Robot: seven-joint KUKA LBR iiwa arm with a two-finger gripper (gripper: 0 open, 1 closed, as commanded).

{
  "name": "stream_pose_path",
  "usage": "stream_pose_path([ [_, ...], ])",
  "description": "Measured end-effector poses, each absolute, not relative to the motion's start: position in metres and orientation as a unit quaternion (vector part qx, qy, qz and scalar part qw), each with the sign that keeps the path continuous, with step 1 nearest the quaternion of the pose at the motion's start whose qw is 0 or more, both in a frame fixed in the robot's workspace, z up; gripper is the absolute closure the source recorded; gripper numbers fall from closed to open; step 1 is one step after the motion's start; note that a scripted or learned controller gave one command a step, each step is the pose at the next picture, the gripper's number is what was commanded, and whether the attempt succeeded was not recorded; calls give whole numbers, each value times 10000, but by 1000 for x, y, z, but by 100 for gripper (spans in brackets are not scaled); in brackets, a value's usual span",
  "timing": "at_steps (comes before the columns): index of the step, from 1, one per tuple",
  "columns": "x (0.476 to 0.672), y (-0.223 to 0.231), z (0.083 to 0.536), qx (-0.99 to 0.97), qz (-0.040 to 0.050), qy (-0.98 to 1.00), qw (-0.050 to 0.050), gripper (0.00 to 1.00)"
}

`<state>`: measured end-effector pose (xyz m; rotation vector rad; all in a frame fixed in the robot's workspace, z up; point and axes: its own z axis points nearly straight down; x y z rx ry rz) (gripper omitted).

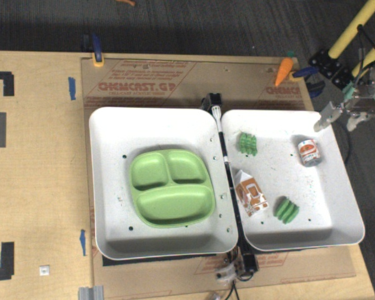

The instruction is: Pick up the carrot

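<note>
Left white bin [112,230] is occupied by a green sectioned plastic tray [172,187]. Small orange carrot [283,71] is seen on the bench past the right bin's [344,230] far edge. Gripper [340,114] hovers far right, state unreadable. Approach not begun; reach leftward required.

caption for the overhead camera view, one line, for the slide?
Gripper poised at the right bin's far corner; the carrot lies outside on the bench, green divided tray in the left bin.
</note>
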<state>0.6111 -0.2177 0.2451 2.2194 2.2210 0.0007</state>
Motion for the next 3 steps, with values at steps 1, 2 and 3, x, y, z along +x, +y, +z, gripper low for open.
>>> stream_pose_path([
  [1,557,-224,429,6655,3,7464,20,0],
  [2,492,-160,326,7378,-1,6750,-4,0],
  [3,488,-111,120,7071,4,7071,6,0],
])
